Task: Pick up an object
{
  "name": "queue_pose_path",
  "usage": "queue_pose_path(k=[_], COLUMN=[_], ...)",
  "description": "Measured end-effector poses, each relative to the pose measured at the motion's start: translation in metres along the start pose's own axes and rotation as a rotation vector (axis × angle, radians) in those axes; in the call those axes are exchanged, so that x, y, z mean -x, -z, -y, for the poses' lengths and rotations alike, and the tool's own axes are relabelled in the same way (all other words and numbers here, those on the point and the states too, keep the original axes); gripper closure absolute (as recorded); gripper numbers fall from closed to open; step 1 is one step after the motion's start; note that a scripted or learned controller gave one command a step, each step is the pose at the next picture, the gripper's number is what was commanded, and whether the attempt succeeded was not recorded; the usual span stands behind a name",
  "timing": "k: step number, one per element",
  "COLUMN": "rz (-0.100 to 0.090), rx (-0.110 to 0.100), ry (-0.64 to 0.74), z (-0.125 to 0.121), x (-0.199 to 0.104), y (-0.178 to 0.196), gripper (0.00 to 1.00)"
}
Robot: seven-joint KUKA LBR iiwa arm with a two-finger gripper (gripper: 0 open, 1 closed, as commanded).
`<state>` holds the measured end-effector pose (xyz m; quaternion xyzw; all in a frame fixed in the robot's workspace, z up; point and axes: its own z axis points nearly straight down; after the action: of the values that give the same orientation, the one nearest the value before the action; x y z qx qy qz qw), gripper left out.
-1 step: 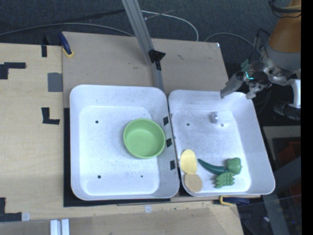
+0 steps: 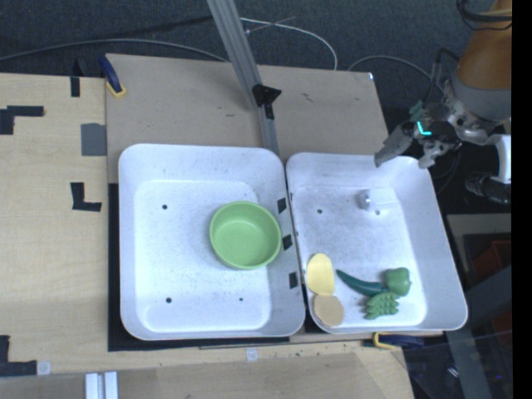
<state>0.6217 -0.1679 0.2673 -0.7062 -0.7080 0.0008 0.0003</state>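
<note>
Green plastic marks the bowl (image 2: 244,235), which sits upright in the left bin (image 2: 141,173), toward that bin's right side. Right of the bowl, in the right bin (image 2: 416,223), a yellow piece (image 2: 320,273) and a tan disc (image 2: 329,309) lie by the near-left corner, a dark green pepper (image 2: 359,283) and two green toys (image 2: 391,293) just beyond. Further right and above the bowl, the pincer (image 2: 407,148) hangs over the right bin's far rim, fingers spread apart, nothing between them.

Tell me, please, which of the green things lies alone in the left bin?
The green bowl: it sits upright by itself in the left bin, whereas the other green toys are clustered in the right bin's near corner.
</note>
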Motion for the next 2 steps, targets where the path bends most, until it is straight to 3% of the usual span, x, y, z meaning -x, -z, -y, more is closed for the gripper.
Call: queue_pose_path(k=[2], rz=[-0.001], rx=[-0.007], ry=[-0.002], z=[0.01], x=[0.0], y=[-0.108], gripper=[0.0])
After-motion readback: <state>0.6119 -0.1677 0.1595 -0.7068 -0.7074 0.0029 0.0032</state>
